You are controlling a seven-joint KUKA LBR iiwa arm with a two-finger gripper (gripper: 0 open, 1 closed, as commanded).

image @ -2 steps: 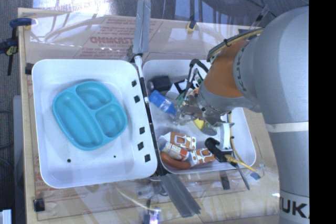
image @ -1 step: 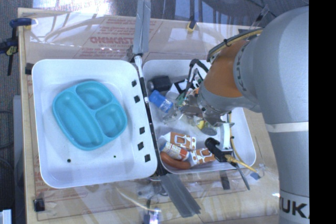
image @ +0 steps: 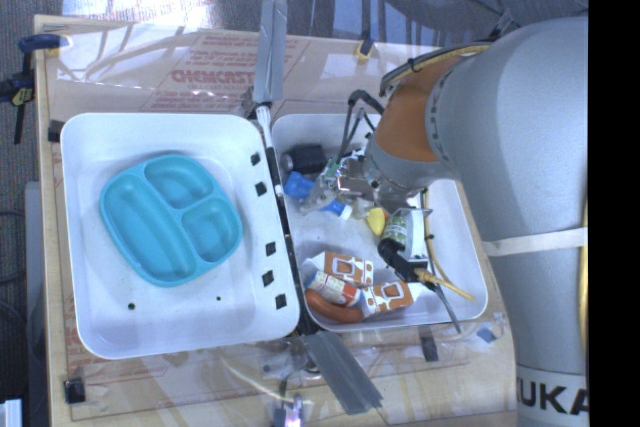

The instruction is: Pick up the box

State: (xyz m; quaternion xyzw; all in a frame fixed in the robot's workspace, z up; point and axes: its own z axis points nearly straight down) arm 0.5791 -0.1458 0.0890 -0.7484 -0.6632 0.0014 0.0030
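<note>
Approach step: gripper (image: 350,183) low in right bin (image: 470,260), grip state unreadable here; next move needs shifting over box (image: 358,279) and descending.

I read "UKA" in white letters low on the arm's base (image: 552,399), the maker's name cut by the frame edge. Red print runs across the cardboard sheet (image: 215,65) behind the bins; it sits under glare and I cannot make out the words. The box (image: 358,281) carries orange-and-white panels, lettering too small to read.
</note>
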